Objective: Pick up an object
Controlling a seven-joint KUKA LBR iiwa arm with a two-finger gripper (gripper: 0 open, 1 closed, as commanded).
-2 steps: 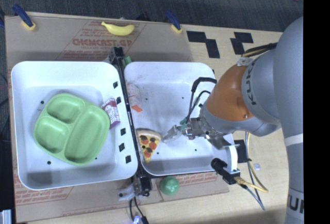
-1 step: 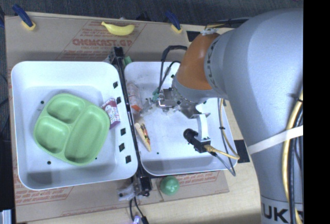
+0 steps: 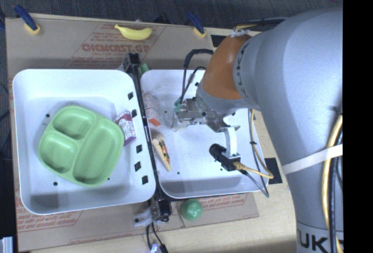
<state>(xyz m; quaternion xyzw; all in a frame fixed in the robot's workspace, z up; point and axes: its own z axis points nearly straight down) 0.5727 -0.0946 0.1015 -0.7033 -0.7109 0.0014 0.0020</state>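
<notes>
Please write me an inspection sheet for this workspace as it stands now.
Surface: cardboard sheet bears two white bins, left bin and right bin, side by side.
Job's things: green tray and wrapper in the left bin; clear packet, orange bit and yellow-brown piece in the right bin.
Clutter: banana on the cardboard beyond the bins; green ball in front of the right bin.
Grippers: tool low over the right bin; grip cannot be told.
Cables: black cables loop above the tool.
Surroundings: blue clamps at the cardboard's far edge; dark floor.
</notes>
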